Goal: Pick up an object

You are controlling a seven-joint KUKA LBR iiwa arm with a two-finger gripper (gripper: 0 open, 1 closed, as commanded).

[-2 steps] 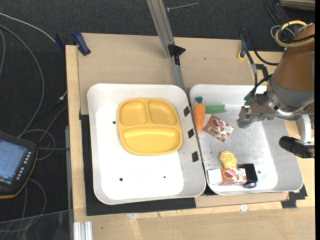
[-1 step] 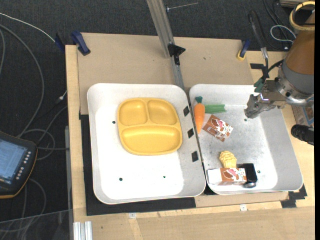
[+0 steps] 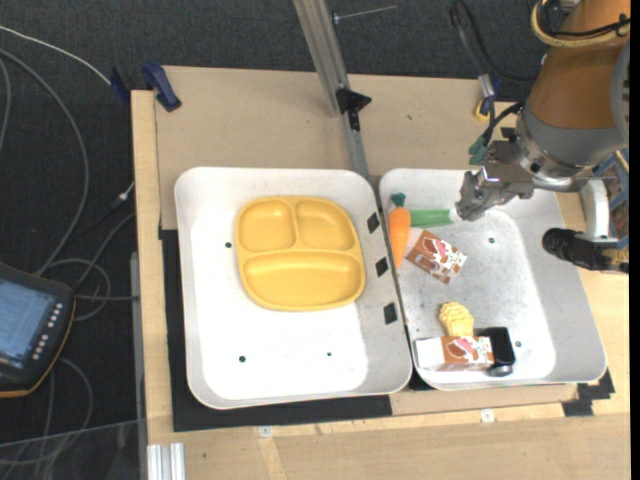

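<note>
The gripper [image 3: 478, 200], its grasp state impossible to tell, hangs over the right bin [image 3: 545, 298] just right of the green-topped toy carrot [image 3: 399, 232], whose long axis runs toward the bench front.

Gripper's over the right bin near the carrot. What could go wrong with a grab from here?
1. The carrot lies against the bin's left wall, so a finger may hit the wall.
2. The gripper hovers above the green piece rather than over any object's middle; it may close on nothing.
3. The small carton lies close and could get nudged.
</note>
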